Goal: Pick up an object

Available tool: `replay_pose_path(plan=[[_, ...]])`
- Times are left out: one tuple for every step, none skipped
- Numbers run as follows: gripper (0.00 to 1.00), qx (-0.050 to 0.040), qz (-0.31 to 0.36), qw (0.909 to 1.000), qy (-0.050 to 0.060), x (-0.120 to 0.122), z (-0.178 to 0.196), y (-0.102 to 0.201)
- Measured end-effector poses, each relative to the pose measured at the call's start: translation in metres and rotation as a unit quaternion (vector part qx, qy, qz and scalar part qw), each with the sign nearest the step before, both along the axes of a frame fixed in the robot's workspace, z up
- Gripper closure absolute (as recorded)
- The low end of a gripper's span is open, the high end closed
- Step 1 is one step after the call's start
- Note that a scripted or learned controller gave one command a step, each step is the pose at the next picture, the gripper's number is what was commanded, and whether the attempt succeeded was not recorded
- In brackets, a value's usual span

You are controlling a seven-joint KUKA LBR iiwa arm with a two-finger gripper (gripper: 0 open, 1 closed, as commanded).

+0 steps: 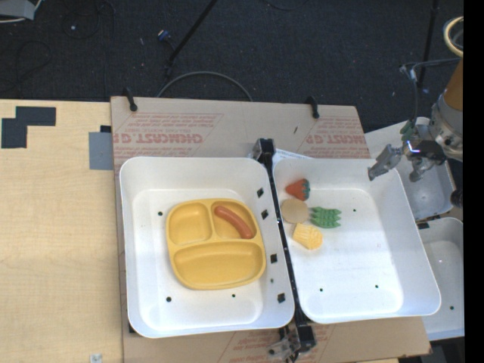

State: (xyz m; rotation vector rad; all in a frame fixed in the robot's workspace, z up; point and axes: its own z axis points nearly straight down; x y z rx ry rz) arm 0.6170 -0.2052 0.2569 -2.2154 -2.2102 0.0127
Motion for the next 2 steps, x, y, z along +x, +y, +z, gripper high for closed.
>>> replay_pose_path(plan=[[0.0,-0.0015,0.001,1.0,-0.007,0.002,0.008,0.001],[0.0,-0.0008,0.001,1.0,-0.004,-0.004,-0.05,-0.007]])
